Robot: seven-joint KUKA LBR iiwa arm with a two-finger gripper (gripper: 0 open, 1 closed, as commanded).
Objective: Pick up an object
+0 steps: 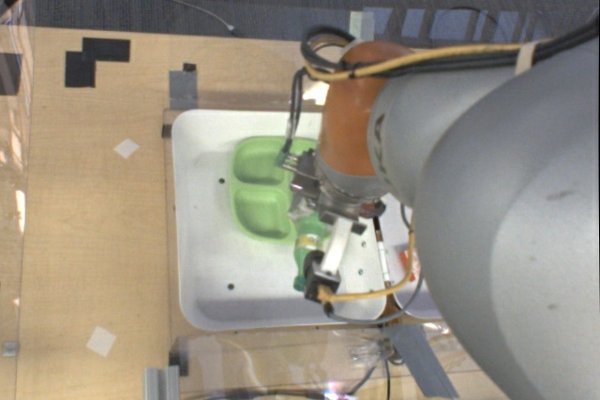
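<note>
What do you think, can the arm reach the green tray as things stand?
Probably yes: the arm hangs over one edge of the green tray, and nothing visible covers the rest.

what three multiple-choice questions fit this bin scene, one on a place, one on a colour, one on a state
1. Where is the green two-compartment tray?
A. on the bare wooden bench
B. in the white bin
C. on the grey floor

2. What colour is the band above the wrist of the arm?
A. blue
B. white
C. orange

3. How does the tray lie?
A. open side up
B. upside down
C. standing on its edge

Answers:
1. B, since the bin's white floor and walls show all around the tray.
2. C, since the band stands out orange against the grey arm.
3. A, since both hollows of the tray face up toward the camera.
</note>
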